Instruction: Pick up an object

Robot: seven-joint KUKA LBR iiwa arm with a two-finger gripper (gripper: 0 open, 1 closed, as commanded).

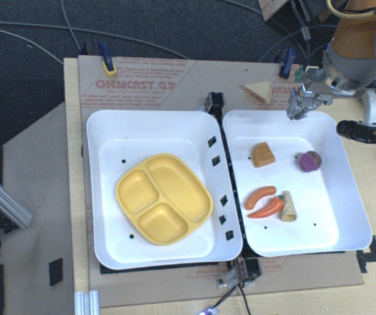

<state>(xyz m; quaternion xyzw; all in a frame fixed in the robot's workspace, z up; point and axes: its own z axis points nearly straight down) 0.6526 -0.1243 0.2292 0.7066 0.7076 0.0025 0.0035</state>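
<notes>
Two bins sit side by side. Left bin [102, 176] carries a yellow tray [164, 198] mid-floor. Right bin [345, 195] has a brown block [262, 155] toward its far-left corner, a purple ball [310, 161] by its right edge, two peppers [264, 202] and a cone [287, 206] near its middle. Gripper [299, 107] hangs over the far edge; I cannot tell its jaws.
</notes>
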